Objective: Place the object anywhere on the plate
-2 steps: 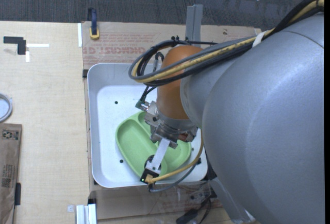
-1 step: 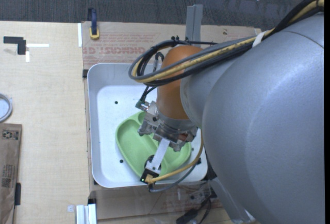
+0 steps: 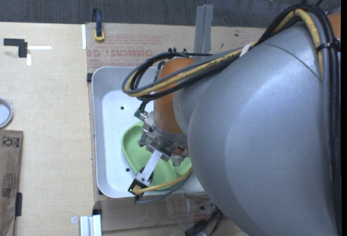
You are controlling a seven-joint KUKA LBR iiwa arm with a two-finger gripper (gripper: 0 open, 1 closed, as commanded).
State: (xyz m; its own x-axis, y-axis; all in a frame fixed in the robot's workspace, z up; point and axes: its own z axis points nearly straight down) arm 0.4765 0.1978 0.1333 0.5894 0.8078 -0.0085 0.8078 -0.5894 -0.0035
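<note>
A light green plate (image 3: 132, 145) lies in the near half of the left white bin (image 3: 101, 121). My gripper (image 3: 161, 145) hangs low over the plate's middle, beneath the orange wrist band (image 3: 172, 94). The bulky grey arm (image 3: 260, 137) reaches in from the right and covers the plate's right side and most of the bin. I cannot make out any object on the plate or at the gripper; whatever lies under the wrist is hidden.
Two small dark specks (image 3: 122, 108) mark the bin floor left of the plate. A cardboard sheet (image 3: 143, 45) and a clamp (image 3: 97, 27) sit behind the bin. A tape roll (image 3: 3, 114) and a brown paper bag (image 3: 11, 170) lie on the wooden bench at far left.
</note>
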